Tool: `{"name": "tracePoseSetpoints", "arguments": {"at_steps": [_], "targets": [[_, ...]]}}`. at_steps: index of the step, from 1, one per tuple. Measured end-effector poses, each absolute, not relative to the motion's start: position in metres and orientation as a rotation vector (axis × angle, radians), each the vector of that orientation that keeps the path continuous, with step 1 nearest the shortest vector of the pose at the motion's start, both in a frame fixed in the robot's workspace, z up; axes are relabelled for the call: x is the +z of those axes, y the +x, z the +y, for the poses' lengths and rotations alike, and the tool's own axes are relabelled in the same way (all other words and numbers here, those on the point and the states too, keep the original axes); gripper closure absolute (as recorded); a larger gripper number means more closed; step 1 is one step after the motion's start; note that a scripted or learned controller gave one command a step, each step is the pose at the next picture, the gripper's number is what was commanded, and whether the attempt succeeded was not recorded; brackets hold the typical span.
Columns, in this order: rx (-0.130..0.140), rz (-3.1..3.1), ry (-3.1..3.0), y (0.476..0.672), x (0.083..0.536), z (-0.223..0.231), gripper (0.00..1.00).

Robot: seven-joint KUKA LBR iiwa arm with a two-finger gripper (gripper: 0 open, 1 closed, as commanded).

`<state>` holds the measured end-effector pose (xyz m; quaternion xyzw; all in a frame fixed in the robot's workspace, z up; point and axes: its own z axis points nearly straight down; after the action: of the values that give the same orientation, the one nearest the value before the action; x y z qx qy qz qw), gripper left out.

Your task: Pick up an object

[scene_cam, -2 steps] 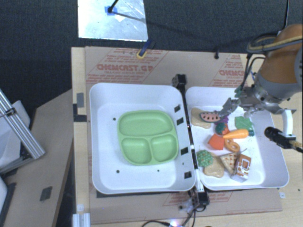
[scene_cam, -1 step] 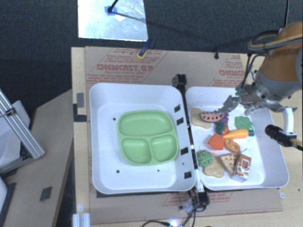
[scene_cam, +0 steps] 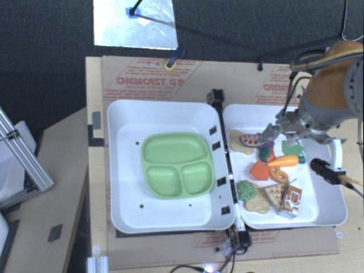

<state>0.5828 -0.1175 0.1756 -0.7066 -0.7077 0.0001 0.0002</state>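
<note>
Watermelon slice (scene_cam: 248, 139) seemingly just beside gripper (scene_cam: 266, 135).

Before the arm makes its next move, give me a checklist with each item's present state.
1. Pincer over the right bin: ok, it hangs above the toy food at the bin's far side.
2. Something between its tips: cannot tell, they blur into the watermelon slice and the pieces below.
3. Targets in reach: ok, carrot, orange block and green round piece lie close by.
4. Clutter: not ok, the pieces lie crowded and touching.
5. Left bin: ok, the green divided tray lies flat in it.
</note>
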Motion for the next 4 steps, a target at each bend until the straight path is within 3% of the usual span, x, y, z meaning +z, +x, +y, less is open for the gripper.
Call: {"name": "tracePoseSetpoints", "arguments": {"at_steps": [2, 3, 4], "targets": [[-0.001, -2.224, -2.22, 0.584, 0.084, -0.125, 0.0], [-0.003, -2.225, -2.222, 0.584, 0.095, -0.126, 1.0], [-0.005, -2.229, -2.22, 0.585, 0.141, -0.119, 1.0]]}}
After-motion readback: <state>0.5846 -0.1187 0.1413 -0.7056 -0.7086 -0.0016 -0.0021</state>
